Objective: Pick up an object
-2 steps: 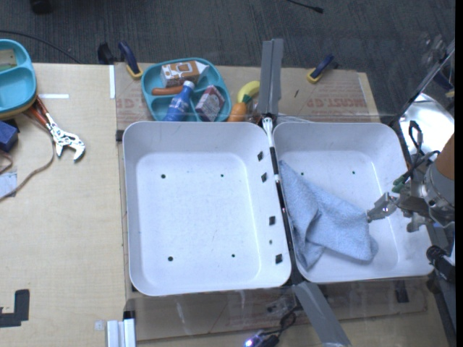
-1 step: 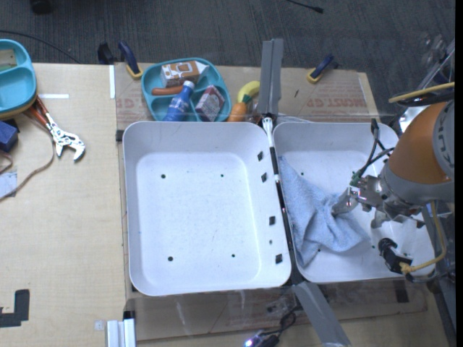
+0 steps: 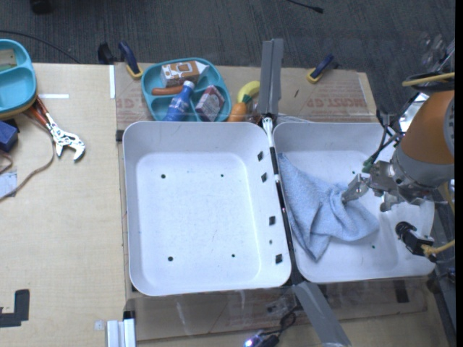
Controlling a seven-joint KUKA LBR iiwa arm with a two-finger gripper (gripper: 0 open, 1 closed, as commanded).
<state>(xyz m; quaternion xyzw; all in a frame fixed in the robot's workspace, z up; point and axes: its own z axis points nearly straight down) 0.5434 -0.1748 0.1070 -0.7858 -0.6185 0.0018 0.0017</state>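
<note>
A crumpled light blue cloth (image 3: 318, 210) lies in the right bin (image 3: 340, 272), spread from the bin's left wall toward its middle. Its right part is bunched up into a raised fold. My gripper (image 3: 353, 194) reaches in from the right and sits low at that raised fold, touching or nearly touching the cloth's right edge. The grey wrist and orange band rise behind it at the right edge of the bin.
The left bin (image 3: 145, 215) stands beside it, split off by a hinged divider (image 3: 273, 186). Behind the bins a blue tray (image 3: 153, 92) holds small items, with a yellow object (image 3: 248, 91) next to it. A wrench (image 3: 66, 142) lies on the wooden bench at the left.
</note>
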